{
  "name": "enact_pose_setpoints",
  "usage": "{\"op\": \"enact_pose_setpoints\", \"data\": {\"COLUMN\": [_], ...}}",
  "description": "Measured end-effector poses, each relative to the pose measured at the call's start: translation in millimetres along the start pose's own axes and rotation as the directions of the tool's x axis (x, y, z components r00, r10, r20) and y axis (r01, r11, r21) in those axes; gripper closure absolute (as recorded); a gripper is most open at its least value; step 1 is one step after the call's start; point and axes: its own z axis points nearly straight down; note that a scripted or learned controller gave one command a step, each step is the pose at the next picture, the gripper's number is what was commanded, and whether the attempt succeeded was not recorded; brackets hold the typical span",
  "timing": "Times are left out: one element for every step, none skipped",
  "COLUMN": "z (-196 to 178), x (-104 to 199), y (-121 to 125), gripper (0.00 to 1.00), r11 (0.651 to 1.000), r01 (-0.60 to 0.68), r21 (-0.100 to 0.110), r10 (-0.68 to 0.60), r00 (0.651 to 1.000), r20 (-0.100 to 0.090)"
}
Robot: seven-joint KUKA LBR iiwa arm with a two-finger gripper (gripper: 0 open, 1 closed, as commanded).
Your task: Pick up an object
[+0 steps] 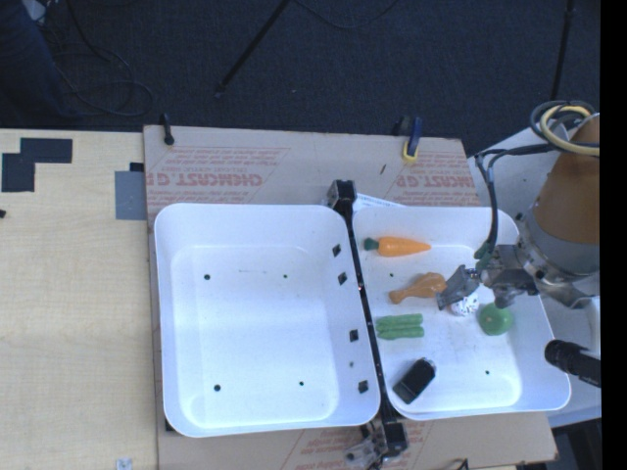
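The right bin holds several objects. An orange carrot lies near its far edge. A tan drumstick-shaped piece lies in the middle, with a green ridged piece just in front of it. A black block lies near the front edge. A small green ball-like object sits on the right side. My gripper is low over the bin, just right of the tan piece and left of the green ball. A small pale thing sits right under it, too blurred to name.
The left bin stands beside the right one, split from it by a black divider. Both rest on a cardboard sheet held by clamps at the back. A black cylinder juts in past the right bin's right rim.
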Motion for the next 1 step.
{"op": "enact_pose_setpoints", "data": {"z": [109.1], "x": [24.3], "y": [84.2], "gripper": [0.0], "r11": [1.0], "r01": [0.003], "r21": [0.001], "r10": [-0.003], "r00": [1.0], "r20": [0.0]}}
